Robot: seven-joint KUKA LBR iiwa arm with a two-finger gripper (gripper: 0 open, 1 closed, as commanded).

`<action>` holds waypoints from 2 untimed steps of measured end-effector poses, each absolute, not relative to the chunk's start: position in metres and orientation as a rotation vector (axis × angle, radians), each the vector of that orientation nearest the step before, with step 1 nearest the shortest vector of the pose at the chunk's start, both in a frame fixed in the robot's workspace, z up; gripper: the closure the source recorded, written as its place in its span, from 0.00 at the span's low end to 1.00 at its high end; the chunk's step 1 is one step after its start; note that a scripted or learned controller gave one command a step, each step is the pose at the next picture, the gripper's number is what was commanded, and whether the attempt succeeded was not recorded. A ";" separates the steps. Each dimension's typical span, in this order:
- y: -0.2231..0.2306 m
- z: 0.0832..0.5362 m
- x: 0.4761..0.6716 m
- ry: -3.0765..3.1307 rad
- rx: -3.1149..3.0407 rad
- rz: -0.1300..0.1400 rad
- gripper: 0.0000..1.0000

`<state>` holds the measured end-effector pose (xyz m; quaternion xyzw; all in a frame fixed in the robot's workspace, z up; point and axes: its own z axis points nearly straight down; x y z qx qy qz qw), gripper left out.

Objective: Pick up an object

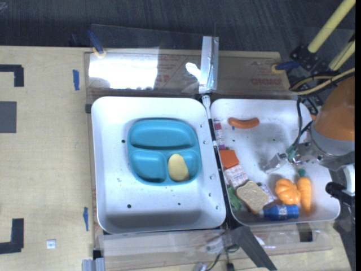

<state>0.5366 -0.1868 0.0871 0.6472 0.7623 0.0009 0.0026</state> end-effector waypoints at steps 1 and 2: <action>-0.182 0.087 0.481 2.416 2.002 0.004 0.00; -0.183 0.098 0.483 2.410 1.999 0.008 1.00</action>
